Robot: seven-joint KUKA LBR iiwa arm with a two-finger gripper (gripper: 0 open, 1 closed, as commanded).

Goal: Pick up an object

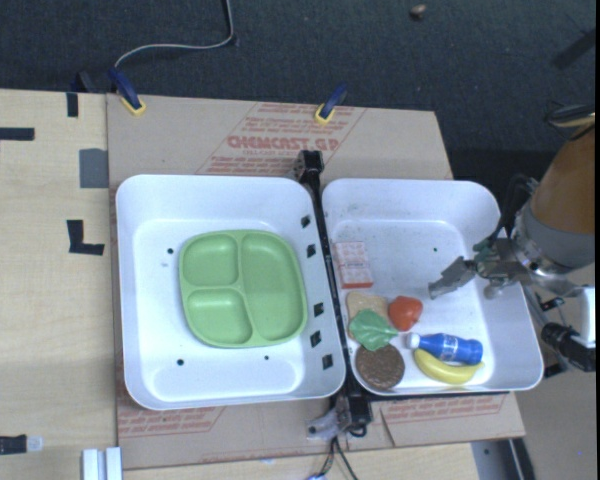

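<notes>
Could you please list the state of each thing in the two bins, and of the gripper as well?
Green divided plate: flat in the left bin.
Red-and-white card: flat in the right bin.
Red item: resting, untouched.
Green leafy item: lying on the brown round item.
Blue bottle: on its side.
Banana: lying beside the bottle.
Gripper: above the right bin, holding nothing.

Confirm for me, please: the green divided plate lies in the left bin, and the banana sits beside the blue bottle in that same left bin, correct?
Not quite. The camera view shows the green divided plate in the left bin, but the banana sits beside the blue bottle in the right bin.
</notes>
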